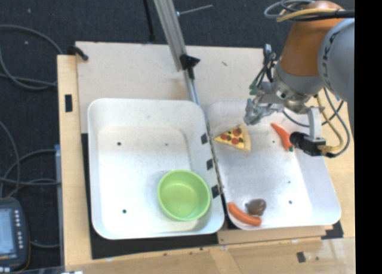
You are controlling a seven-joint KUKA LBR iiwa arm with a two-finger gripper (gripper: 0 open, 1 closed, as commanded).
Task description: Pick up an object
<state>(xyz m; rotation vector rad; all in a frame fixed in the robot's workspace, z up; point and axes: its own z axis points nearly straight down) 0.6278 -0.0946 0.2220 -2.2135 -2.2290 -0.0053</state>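
A toy pizza slice (234,138) lies in the right bin (310,198) near its left wall. My gripper (253,115) hangs just above and to the right of the slice, its tip pointing down at the bin's back part. An orange carrot-shaped piece (281,134) lies to the right of the gripper. At the bin's front edge sit an orange sausage (244,214) and a brown lump (256,206) beside it. A green bowl (184,194) stands in the left bin (119,147) at its front right.
A slanted aluminium post (171,28) rises from behind the bins, ending at a clamp by the divider between them. Cables loop beside the arm's wrist at the right. Bare bench board lies behind both bins.
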